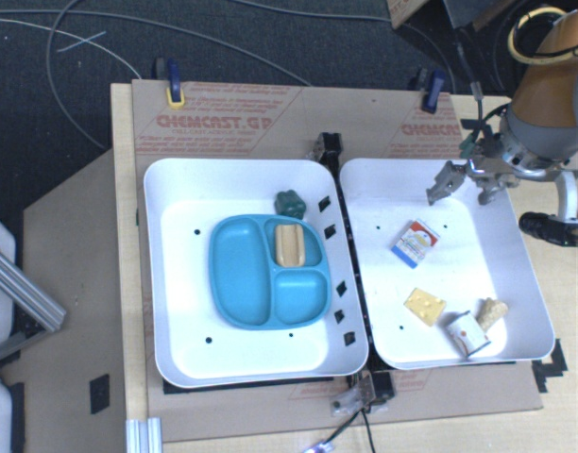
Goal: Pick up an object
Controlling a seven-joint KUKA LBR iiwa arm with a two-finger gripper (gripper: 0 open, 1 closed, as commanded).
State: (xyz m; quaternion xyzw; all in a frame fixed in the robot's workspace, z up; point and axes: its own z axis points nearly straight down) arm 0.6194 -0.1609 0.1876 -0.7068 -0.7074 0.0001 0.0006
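The right bin (516,253) holds a small blue, white and red carton (414,243), a yellow cheese wedge (424,306), a white and red box (467,333) and a tan piece (492,312) beside it. My gripper (467,183) hangs over the bin's far right corner, above and to the right of the carton, with nothing seen between its fingers. In the left bin (176,253) a blue divided plate (267,271) carries a tan bread-like block (289,245). A dark green lump (290,203) lies just beyond the plate.
Blue clamps (175,80) (433,87) pin the cardboard-topped bench at the back. Black clips (338,262) run along the seam between the bins. Cables trail over the dark floor at the top left. The grey and orange arm (549,92) fills the upper right.
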